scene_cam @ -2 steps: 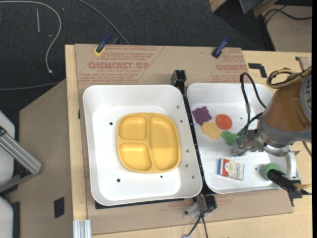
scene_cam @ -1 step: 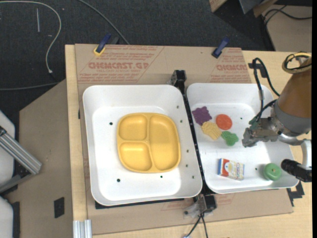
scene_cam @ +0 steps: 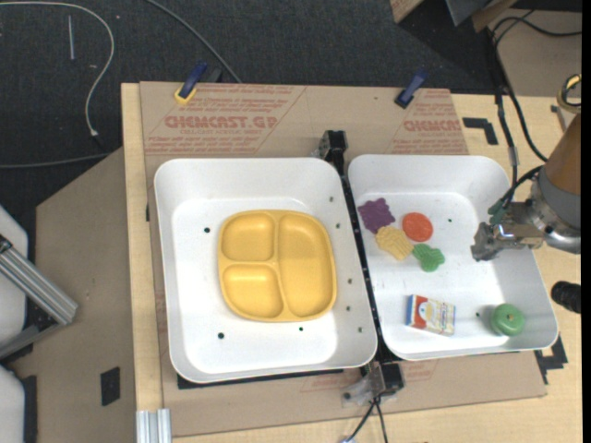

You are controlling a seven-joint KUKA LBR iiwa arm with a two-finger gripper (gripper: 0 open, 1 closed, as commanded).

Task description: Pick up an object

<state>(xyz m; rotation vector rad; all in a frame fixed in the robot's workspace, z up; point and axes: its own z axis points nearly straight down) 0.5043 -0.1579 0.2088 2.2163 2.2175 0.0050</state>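
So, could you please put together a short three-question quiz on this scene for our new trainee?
1. True or false: the yellow divided plate lies in the left bin.
2. Which item lies nearest the gripper?
A. the purple toy
B. the green round toy
C. the small white carton
3. Fill in: the orange toy lies in the ____ bin.

Key
1. True. The plate has three compartments and sits mid-bin.
2. B. It lies near the bin's front right corner, below the gripper in the view.
3. Right. It lies beside the yellow toy and the small green toy.
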